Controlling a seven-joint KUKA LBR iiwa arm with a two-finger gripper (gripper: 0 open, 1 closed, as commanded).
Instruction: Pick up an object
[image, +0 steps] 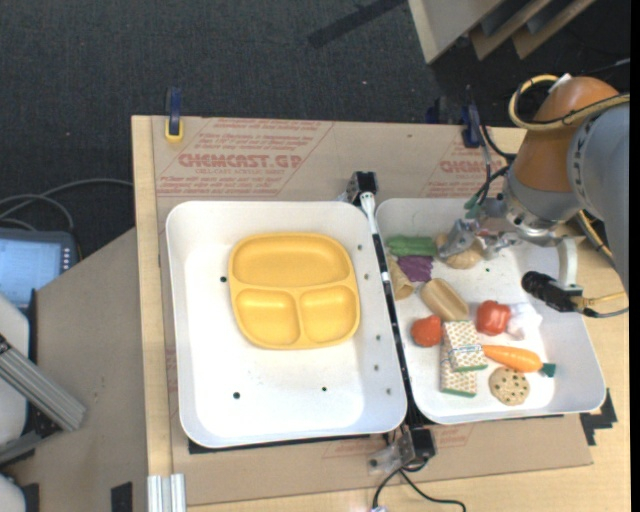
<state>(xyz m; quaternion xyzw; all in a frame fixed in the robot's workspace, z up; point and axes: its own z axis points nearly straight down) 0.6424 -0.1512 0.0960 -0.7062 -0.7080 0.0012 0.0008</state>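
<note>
**My gripper low over the back of the right bin**

I reach in from the right, my grey arm with its orange band (552, 140) bent down over the right shallow white bin (580, 385). My gripper (470, 238) sits low at the back of that bin, among the toy food there. Its metal fingers blur into the clutter beneath them, so I cannot tell how wide they stand, nor whether anything lies between them.

Just under and beside my gripper is a tan, rounded bread-like piece (464, 258); it looks to be touching or nearly touching my fingertips, though I cannot be sure which. To its left lie a flat green piece (410, 244) and, below that, a purple piece (414, 268). Nearer the bin's middle rests a tan oblong roll (444, 299), with a red tomato-like ball (427, 331) just below it. A small printed carton (462, 350) lies beside the tomato, a red strawberry-like piece (493, 317) to its right, an orange carrot (512, 356) below that, and a round chocolate-chip cookie (509, 386) near the front edge.

The left shallow white bin (200, 390) carries a yellow plastic plate with three compartments (294, 289), well apart from my gripper.
</note>
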